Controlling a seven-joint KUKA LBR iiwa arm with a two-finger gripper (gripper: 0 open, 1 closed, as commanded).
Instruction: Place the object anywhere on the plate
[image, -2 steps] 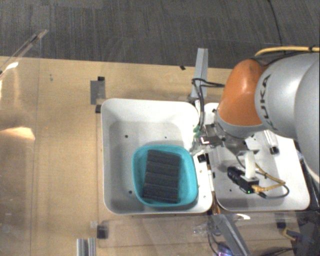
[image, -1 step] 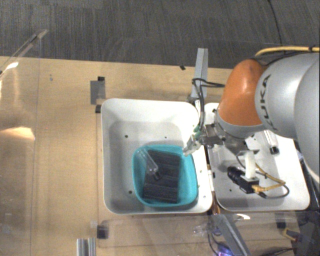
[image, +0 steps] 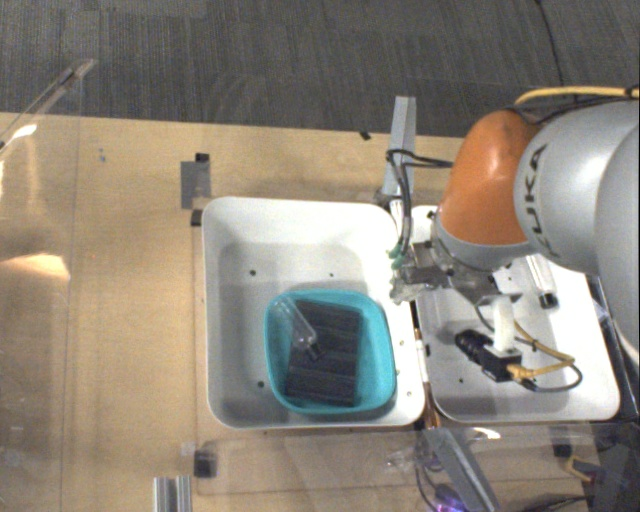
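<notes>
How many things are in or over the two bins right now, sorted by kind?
Shallow white bins: 2, left and right
Square teal plates: 1, in the left bin
Dark ribbed rectangular blocks: 1, lying on the plate
Clear plastic pieces: 1, resting on the block
Grey arms with an orange band: 1, over the right bin
Total: 6

Left bin (image: 230, 300): smooth white plastic, faint sheen | plate (image: 378, 345): glossy turquoise plastic | object (image: 325, 352): matt black, ribbed | bench (image: 110, 330): pale wood-look, smooth | arm (image: 580, 190): satin grey casing, glossy orange band | floor (image: 250, 60): rough grey carpet
</notes>
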